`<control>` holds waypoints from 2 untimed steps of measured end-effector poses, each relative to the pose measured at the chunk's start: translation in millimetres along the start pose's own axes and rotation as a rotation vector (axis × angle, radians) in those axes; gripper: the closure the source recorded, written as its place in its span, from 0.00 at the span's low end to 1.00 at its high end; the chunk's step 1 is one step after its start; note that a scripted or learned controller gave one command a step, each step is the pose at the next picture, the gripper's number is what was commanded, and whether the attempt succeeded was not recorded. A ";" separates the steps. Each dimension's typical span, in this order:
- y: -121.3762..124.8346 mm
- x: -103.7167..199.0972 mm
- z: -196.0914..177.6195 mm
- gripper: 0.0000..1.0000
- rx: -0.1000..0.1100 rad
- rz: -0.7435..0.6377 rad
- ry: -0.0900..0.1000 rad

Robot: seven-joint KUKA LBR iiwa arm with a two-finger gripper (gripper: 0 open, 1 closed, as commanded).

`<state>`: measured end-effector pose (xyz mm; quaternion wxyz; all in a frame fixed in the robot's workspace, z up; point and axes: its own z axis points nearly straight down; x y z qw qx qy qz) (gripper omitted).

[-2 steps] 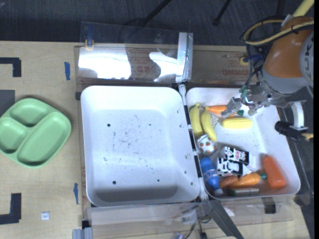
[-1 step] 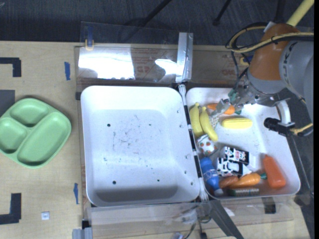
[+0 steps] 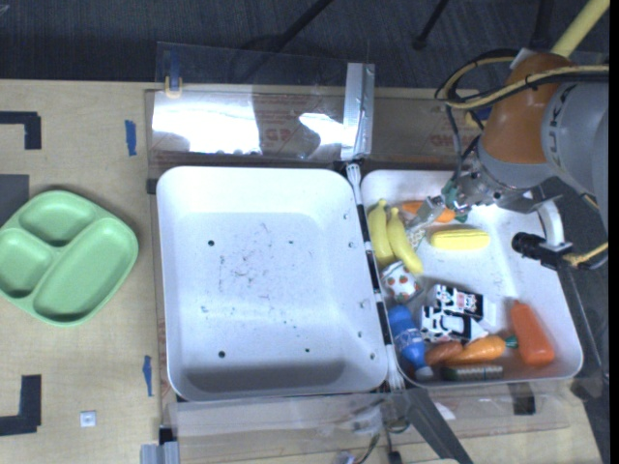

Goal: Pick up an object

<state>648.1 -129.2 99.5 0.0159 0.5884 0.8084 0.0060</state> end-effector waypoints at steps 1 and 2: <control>-5.3 9.7 -0.4 0.00 -0.001 -0.048 -0.002; -3.6 9.7 -8.4 1.00 0.000 -0.048 0.002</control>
